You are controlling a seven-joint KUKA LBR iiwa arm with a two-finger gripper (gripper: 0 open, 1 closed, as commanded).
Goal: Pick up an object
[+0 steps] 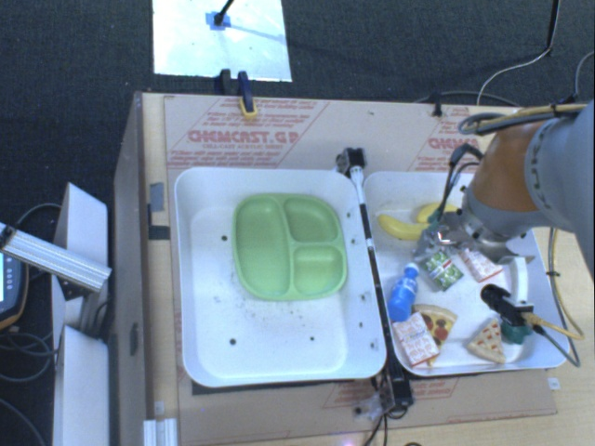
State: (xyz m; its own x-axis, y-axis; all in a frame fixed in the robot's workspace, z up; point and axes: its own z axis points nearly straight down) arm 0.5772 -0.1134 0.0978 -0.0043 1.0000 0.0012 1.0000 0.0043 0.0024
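- Objects for picking are seen crowded in the right-hand shallow white bin [544, 368]; the left-hand shallow white bin [204, 342] carries a light green plastic plate with three compartments [288, 246].
- Both bins are carried side by side on a table topped with a brown printed sheet [279, 128].
- A grey arm with an orange band [511, 170] is seen reaching in over the right bin from the right.
- The tool [437, 240] is placed low over the right bin's middle, just above a small green and white packet [442, 269]; whether it is spread or pressed together cannot be told.
- A yellow banana [402, 226] is seen near the bin's far-left side.
- A blue plastic bottle with a white cap [403, 293] lies beside the dividing wall.
- A toy pizza slice [437, 320] and a red and white carton [416, 341] lie touching near the front.
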